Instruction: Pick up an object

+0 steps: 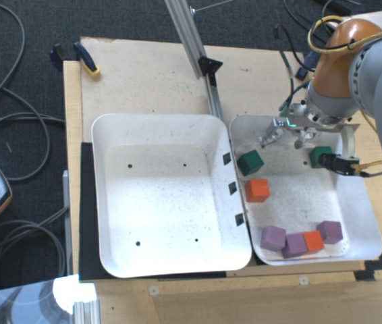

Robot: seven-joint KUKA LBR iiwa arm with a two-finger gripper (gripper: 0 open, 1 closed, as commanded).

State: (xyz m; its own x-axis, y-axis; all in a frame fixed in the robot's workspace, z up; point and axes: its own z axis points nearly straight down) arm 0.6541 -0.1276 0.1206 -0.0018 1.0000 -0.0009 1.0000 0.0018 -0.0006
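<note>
Meanwhile, a green block (250, 161) is sitting near the right bin (360, 208)'s upper left, jaws (286, 133) hovering open and empty just above-right; descending off-centre, they are risking nudging it against the wall instead of gripping.

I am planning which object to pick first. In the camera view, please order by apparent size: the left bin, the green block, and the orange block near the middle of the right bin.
1. Left bin, by far the largest.
2. Green block and orange block: they look about alike, so I would not rank them.
</note>
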